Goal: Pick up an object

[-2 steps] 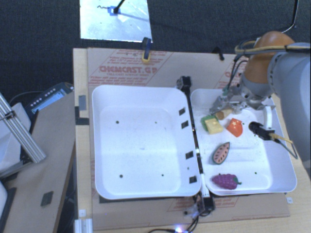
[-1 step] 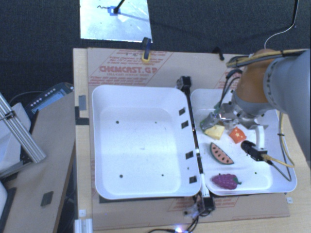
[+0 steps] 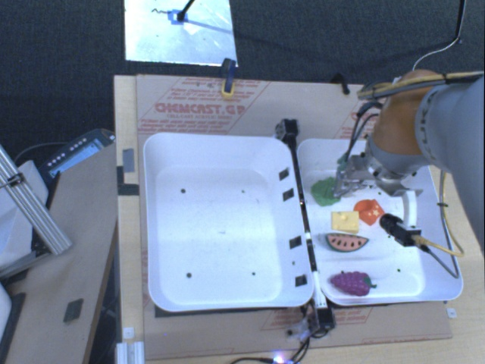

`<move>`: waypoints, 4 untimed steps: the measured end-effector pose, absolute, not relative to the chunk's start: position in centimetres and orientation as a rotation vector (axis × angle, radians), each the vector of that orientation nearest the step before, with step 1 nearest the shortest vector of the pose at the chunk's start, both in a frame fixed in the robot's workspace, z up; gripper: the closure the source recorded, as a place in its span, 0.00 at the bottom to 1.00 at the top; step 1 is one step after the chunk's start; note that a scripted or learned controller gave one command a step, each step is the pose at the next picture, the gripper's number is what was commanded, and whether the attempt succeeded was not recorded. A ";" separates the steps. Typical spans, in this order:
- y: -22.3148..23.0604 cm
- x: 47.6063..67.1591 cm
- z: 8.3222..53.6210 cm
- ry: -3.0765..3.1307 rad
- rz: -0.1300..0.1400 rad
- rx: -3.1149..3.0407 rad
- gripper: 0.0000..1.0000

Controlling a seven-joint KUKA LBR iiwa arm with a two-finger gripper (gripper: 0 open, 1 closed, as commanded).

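Note:
The right bin (image 3: pixel 436 279) holds a green leafy toy (image 3: pixel 325 192), a yellow cheese block (image 3: pixel 345 221), an orange-red piece (image 3: pixel 369 211), a watermelon slice (image 3: pixel 347 241) and a purple grape bunch (image 3: pixel 352 282). My gripper (image 3: pixel 345 186) hangs low over the right bin, its tips at the right edge of the green toy and just above the cheese block. Nothing shows between its tips. The arm covers the far part of the bin.
The left bin (image 3: pixel 163 150) lies beside the right one, parted by a black-clipped divider (image 3: pixel 299 203). Cardboard underlies both bins. A grey device (image 3: pixel 76 150) and metal rails (image 3: pixel 30 211) sit off the bench to the left.

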State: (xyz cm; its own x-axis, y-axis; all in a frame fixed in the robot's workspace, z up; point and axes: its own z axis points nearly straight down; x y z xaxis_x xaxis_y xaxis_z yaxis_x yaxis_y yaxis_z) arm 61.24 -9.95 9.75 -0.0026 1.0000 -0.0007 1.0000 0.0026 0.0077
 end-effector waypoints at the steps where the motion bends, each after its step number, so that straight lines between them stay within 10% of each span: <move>1: -11.7 49.7 8.5 2.220 -0.003 2.228 1.00; 2: -12.3 49.3 23.0 2.215 0.014 2.207 1.00; 3: -8.3 48.4 8.3 2.233 -0.006 2.223 1.00; 4: -0.4 48.9 19.0 2.233 0.017 2.202 1.00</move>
